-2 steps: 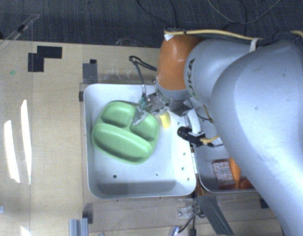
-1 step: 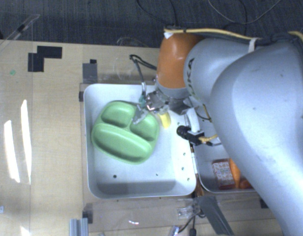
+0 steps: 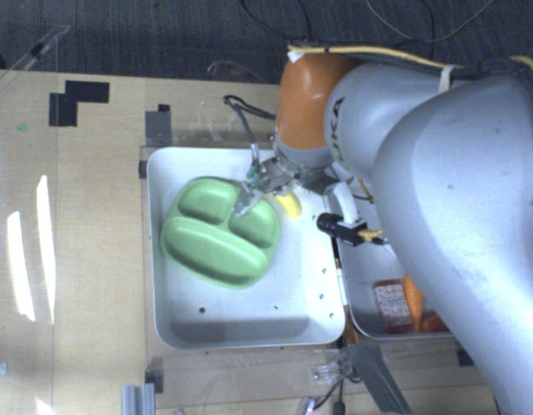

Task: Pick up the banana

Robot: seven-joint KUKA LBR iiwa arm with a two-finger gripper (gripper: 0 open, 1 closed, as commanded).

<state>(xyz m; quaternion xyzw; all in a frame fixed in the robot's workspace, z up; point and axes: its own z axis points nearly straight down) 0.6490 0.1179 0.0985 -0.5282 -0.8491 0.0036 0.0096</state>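
Near the back right part of the left bin (image 3: 162,318) I see the banana (image 3: 289,204), only a small yellow piece of it, just beside the right edge of the green divided plate (image 3: 221,232) and partly hidden under the wrist of the arm (image 3: 439,171). The gripper (image 3: 253,193) hangs low over the upper right compartment of this plate, close to the banana but a little to its left, and I see nothing yellow between its tips. Whether the jaws are released or clenched I cannot tell, because the metal parts are small and blurred against the plate. I judge the banana to be light and probably a toy, so rather stiff with a smooth skin that may slip if it is pinched on the curved end. The better place to take hold, in my opinion, is across the middle of its body, with the two sides of the grip on the flatter flanks. It lies very near the plate rim, so one side of the grip may strike the plate first. In the right bin (image 3: 361,322) lie a small patterned box (image 3: 390,305) and an orange thing (image 3: 413,301), well apart from the banana.
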